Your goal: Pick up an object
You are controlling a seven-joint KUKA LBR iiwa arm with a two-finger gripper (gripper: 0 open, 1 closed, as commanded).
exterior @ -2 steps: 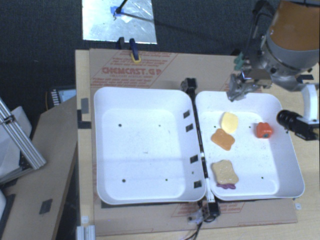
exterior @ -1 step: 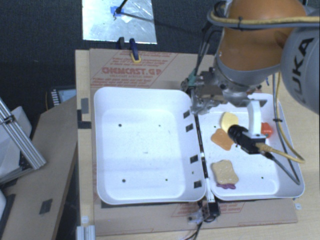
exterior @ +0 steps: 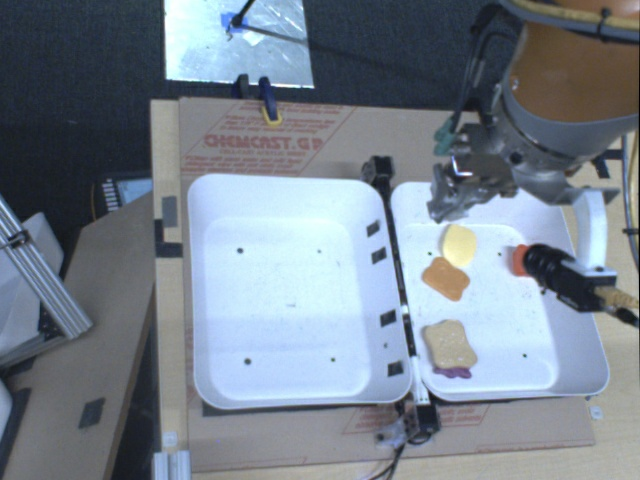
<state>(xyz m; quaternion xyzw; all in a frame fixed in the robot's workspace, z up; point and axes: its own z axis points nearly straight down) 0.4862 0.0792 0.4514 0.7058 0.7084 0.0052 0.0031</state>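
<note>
Yellow piece (exterior: 459,245) lies just below the fingers (exterior: 447,206).

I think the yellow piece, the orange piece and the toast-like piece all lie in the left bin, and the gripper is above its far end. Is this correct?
Not quite. The camera view shows the yellow piece, the orange piece and the toast-like piece in the right bin, not the left. The gripper is above that bin's far end.

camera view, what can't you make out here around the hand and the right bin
- Hand: blurred and dark, so its finger state is unreadable.
- Purple item: mostly hidden under the tan bread-like piece.
- Orange-red object: partly covered by the black part of the arm.
- Arm: cut off by the top and right edges.
</note>
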